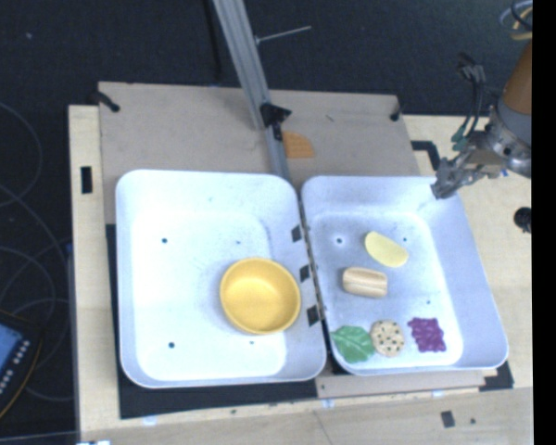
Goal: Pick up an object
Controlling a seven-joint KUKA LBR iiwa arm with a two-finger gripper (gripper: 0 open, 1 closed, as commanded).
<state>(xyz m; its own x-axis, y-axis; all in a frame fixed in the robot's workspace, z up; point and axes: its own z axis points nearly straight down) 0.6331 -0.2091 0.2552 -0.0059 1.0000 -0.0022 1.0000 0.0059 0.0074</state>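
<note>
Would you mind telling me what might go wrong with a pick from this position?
The gripper sits at the right bin's far corner, so descending here risks hitting the rim. The leaf, cookie and grapes lie close together by the near wall, so a grab there may nudge a neighbour. The bowl looks wide for these jaws.

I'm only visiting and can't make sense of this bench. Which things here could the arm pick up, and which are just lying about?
For the job:
yellow bowl
yellow slice
bread roll
green leaf
cookie
purple grapes
gripper, at the right bin's far corner

Just lying about:
left bin
right bin
metal post
tablet
</note>
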